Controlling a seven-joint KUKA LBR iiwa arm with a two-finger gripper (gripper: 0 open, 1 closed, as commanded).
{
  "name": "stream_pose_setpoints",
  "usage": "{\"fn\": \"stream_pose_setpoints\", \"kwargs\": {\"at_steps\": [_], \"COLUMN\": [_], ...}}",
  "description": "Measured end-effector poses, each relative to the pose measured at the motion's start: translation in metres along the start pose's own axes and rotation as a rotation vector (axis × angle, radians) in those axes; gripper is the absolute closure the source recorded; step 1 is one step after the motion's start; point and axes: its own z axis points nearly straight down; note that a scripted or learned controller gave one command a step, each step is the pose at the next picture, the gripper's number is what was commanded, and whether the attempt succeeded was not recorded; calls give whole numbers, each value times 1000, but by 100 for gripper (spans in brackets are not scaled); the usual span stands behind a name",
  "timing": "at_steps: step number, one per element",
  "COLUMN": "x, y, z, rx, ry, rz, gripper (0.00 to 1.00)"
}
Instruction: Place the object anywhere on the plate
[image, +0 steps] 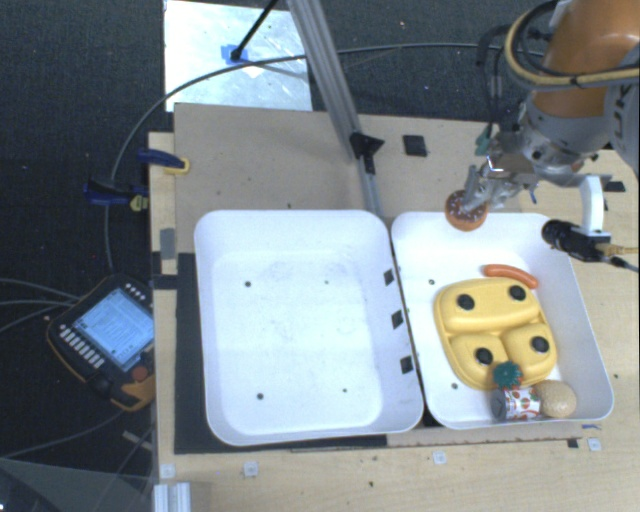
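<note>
A robot gripper (478, 196) pinches a small sprinkled donut (465, 211) between its fingers above the right bin's (420, 300) rim at 12 o'clock. The yellow plate (492, 325) lies inside that bin, toward 5 o'clock from the donut, with a hot dog (510, 274) along its upper edge.

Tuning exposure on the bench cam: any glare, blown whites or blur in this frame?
Camera view: the left bin is nearly blown out, its floor detail faint; the shiny sheet at top glares; the floor at left is very dark; the gripper and the donut are soft; the can is too small to read.
</note>
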Motion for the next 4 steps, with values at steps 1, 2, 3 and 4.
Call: {"fn": "stream_pose_setpoints", "kwargs": {"at_steps": [1,2,3,4], "x": [58,109,158,198], "y": [-21,-40,-56,-84], "z": [13,18,33,38], "rx": [1,2,2,3], "ry": [1,1,1,1], "rz": [-2,-2,-2,-1], "gripper": [100,100,100,100]}}
